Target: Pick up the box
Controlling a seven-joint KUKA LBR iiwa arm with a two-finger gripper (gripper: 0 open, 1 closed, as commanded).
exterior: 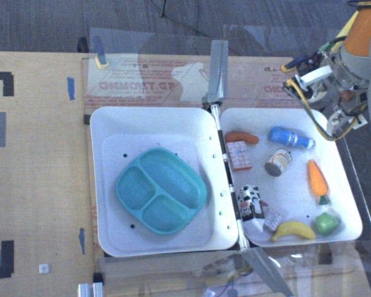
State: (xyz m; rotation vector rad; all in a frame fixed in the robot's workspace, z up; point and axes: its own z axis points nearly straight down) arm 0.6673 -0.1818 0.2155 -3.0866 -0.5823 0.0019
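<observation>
Pincer (341,117) at right bin's (352,193) far corner, state unclear; box (238,154) untouched nr divider.

the left bin (105,135) holds a teal divided plate (161,190). in the right bin (349,218) lie a blue bottle (290,138) at the far side, a tin can (278,162), a carrot (317,179), a banana (293,230) and a green fruit (326,223) at the near side.

arm (365,30): upper right, orange band showing | gripper (343,119): pointing down
</observation>
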